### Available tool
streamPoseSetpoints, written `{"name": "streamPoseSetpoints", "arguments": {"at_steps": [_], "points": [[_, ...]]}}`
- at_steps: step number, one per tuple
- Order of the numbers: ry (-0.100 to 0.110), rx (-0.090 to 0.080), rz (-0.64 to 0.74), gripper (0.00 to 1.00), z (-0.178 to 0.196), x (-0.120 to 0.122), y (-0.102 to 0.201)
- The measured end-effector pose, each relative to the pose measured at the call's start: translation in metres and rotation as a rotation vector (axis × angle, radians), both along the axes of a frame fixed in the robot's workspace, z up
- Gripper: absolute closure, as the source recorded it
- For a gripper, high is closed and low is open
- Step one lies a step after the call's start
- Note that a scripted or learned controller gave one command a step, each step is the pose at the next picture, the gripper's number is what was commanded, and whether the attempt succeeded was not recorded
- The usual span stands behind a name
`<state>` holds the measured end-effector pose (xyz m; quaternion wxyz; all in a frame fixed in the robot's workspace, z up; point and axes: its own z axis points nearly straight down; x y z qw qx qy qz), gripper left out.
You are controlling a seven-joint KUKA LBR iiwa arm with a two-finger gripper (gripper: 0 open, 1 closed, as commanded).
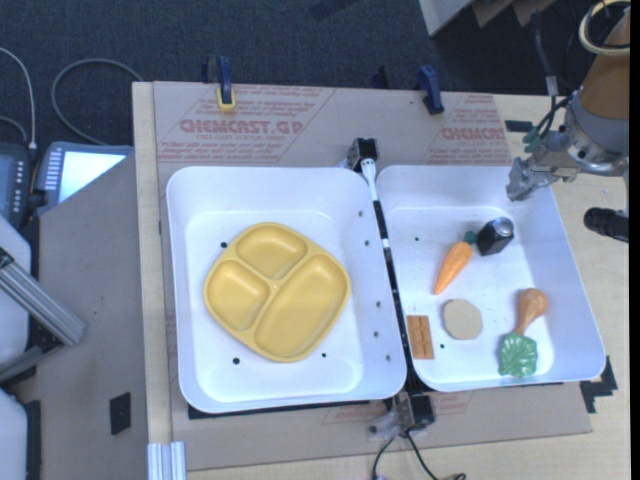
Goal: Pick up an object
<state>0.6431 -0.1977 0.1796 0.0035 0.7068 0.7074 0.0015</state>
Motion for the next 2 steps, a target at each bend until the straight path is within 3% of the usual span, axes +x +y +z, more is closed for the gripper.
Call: {"name": "streamPoseSetpoints", "arguments": {"at_steps": [1, 2], "points": [[0.000, 0.000, 0.000, 1.00, 0.054, 0.001, 0.000], [0.009, 0.005, 0.003, 1.00, 0.046, 0.000, 0.046]]}}
